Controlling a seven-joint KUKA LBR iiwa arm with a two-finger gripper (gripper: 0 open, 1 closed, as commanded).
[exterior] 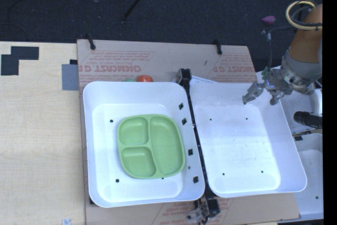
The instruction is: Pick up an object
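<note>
A light green divided plate point(151, 146) with three compartments lies flat in the left bin point(100, 113), near its middle. My gripper point(264, 96) hangs over the far right corner of the right bin point(247, 166), well away from the plate. Its two fingers are spread apart and open, with nothing between them. The grey arm with its orange band point(307, 39) rises behind it at the right edge of the view.
A small red-orange object point(144, 79) sits just behind the left bin's far rim on the cardboard sheet point(158, 60). A black divider with clips point(192, 134) runs between the two bins. The wooden bench top point(37, 134) stretches to the left.
</note>
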